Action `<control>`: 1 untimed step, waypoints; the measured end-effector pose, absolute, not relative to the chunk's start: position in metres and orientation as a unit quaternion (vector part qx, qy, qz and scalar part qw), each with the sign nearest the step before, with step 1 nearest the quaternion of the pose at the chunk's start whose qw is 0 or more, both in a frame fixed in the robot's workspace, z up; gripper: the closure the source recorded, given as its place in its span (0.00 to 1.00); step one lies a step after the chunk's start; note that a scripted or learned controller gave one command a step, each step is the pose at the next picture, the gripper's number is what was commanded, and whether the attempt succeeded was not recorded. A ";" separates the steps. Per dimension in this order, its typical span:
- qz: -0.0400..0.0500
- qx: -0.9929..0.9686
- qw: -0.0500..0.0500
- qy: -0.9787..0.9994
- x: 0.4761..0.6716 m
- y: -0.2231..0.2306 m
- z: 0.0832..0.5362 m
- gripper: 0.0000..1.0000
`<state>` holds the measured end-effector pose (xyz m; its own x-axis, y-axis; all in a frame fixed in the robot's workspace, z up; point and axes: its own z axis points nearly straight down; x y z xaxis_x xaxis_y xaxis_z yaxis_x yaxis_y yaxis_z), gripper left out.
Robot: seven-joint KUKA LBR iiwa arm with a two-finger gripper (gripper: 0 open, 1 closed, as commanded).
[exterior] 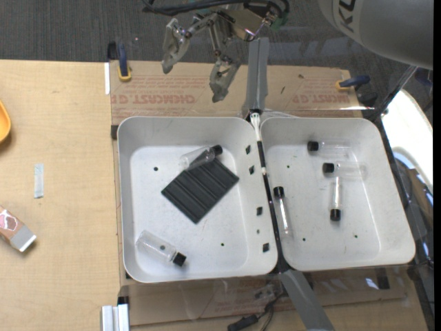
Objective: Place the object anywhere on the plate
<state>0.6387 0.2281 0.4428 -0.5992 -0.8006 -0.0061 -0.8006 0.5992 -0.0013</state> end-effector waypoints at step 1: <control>0.001 -0.679 0.002 0.734 0.660 0.209 0.438 0.00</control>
